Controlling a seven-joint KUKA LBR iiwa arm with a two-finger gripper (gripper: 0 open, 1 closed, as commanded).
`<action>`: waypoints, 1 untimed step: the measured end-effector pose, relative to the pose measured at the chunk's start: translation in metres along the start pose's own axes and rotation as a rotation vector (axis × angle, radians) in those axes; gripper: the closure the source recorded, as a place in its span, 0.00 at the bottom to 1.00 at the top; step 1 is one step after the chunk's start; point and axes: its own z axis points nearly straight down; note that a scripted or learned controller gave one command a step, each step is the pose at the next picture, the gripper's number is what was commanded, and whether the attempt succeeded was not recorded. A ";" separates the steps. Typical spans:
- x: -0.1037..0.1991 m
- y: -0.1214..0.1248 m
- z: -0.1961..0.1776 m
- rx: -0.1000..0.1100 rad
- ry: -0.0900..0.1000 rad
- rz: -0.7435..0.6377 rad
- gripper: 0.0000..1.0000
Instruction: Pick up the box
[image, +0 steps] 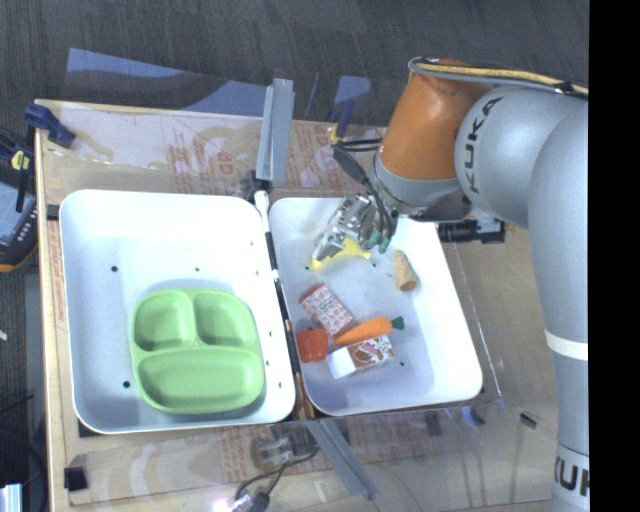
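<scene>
A small red-and-white patterned box (325, 307) lies flat in the middle of the right bin (455, 350). A second white-and-red carton (362, 356) lies near that bin's front, just below an orange carrot (365, 330). My gripper (350, 235) hangs over the bin's back part, directly above a yellow banana-like piece (338, 259). It is well behind the patterned box and apart from it. Nothing from the bin is visibly lifted.
A red cup-like piece (312, 345) sits by the bin's left wall, and a tan cork-shaped piece (404, 270) lies right of the gripper. The left bin (90, 300) holds a green divided plate (198, 350). The grey arm (520, 130) looms over the right side.
</scene>
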 end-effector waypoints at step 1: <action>0.000 0.000 0.000 0.000 0.000 0.000 0.00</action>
